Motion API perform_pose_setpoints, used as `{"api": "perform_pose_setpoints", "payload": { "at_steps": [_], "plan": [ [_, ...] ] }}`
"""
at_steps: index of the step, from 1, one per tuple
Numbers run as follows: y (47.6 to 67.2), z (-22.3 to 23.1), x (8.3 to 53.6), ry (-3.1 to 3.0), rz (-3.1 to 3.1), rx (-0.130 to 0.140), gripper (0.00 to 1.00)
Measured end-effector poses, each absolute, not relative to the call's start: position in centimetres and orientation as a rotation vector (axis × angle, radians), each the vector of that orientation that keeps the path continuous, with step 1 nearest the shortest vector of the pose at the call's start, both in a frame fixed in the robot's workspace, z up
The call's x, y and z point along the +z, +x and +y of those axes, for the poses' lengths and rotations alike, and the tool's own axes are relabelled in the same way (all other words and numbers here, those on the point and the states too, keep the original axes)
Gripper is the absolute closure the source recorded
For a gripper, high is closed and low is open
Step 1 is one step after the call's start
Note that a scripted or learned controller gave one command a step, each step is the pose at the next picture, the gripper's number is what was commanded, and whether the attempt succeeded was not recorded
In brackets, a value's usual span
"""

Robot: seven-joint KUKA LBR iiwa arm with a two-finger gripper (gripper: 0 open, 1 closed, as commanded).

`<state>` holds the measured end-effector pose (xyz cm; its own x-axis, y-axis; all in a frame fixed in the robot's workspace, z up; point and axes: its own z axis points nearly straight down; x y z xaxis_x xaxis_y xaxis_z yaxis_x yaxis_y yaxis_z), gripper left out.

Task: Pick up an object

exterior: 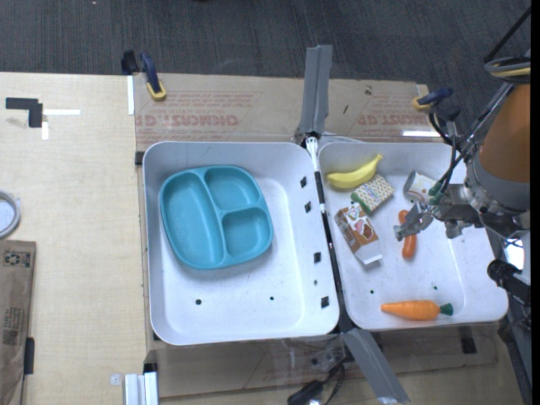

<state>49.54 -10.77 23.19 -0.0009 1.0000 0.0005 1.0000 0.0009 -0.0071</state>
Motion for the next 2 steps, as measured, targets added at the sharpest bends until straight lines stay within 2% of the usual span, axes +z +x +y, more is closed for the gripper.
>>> {"api": "perform_pose_setpoints", "payload": {
  "at_steps": [1, 2],
  "plan": [
    [51.54, -13.16, 9.04, -2.150, -2.286, 0.003, 0.00],
    [51.49, -13.29, 9.65, -2.152, -2.279, 0.007, 1.00]
  ]
}}
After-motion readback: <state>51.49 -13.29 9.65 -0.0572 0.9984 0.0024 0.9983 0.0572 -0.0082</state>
